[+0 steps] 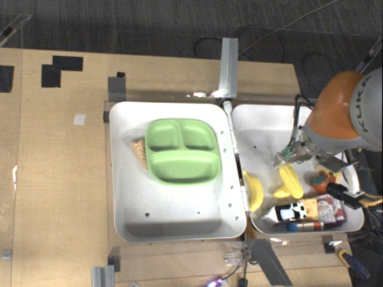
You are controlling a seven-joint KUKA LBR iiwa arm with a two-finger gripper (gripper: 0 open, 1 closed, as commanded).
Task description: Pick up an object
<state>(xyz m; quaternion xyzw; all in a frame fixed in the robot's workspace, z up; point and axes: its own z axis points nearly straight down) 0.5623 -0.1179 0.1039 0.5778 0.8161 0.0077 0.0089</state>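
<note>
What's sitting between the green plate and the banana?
In the camera view, the two bins' adjoining white walls run between the green plate and the banana; otherwise just bare bin floor.

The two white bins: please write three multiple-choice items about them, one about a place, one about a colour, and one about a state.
1. Where does the divided plate lie?
A. in the left bin
B. in the right bin
C. on the wooden bench

2. What colour is the divided plate?
A. red
B. green
C. blue

3. How does the corn cob lie in relation to the banana?
A. on top of it
B. in another bin
C. beside it in the same bin

Answers:
1 A, the plate rests on the floor of the left bin.
2 B, its three compartments are light green.
3 C, both yellow items lie side by side in the right bin, below the arm's gripper.
</note>
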